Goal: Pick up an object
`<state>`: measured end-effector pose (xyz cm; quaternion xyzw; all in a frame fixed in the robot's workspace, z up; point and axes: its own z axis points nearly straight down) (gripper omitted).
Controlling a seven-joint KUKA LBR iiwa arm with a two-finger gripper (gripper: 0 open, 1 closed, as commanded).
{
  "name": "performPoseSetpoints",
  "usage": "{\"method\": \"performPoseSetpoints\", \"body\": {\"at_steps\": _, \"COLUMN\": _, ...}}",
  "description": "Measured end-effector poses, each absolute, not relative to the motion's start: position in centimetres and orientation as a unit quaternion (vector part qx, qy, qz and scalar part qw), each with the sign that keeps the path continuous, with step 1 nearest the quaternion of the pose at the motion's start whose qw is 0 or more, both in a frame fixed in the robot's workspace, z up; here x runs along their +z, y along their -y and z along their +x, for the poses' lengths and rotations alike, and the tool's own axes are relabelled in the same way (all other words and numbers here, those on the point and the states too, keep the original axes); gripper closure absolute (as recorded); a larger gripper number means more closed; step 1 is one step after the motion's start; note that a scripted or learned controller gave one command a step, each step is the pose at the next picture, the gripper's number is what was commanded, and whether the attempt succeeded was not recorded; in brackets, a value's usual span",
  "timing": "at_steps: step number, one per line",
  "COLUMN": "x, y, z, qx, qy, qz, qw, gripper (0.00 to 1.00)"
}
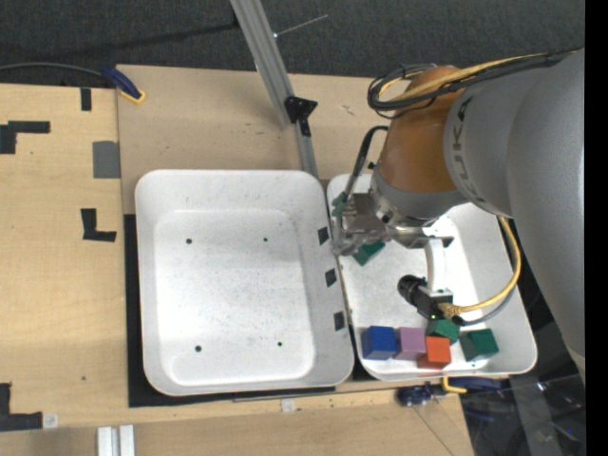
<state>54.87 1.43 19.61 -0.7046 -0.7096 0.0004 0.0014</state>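
Small dark-green block [369,251] | under gripper [353,240], right white bin [494,245] 10 o'clock | jaws' state: cannot tell | lift unconfirmed, pick pending

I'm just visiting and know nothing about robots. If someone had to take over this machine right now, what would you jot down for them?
Gripper: low over the right bin, near its left wall, with a green object right beneath it; whether it grips it is unclear.
Objects: blue block, purple block, orange block and green block sit along the right bin's front edge.
Left bin sits beside it.
Done: arm has reached an object.
Left: confirm a grasp and lift.
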Motion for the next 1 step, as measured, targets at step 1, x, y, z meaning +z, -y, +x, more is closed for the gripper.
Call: {"method": "performPoseSetpoints", "body": {"at_steps": 1, "x": 20.11, "y": -5.93, "z": 55.00, "qx": 0.0002, "qy": 0.710, "qz": -0.705, "qw": 0.001, "gripper": 1.00}}
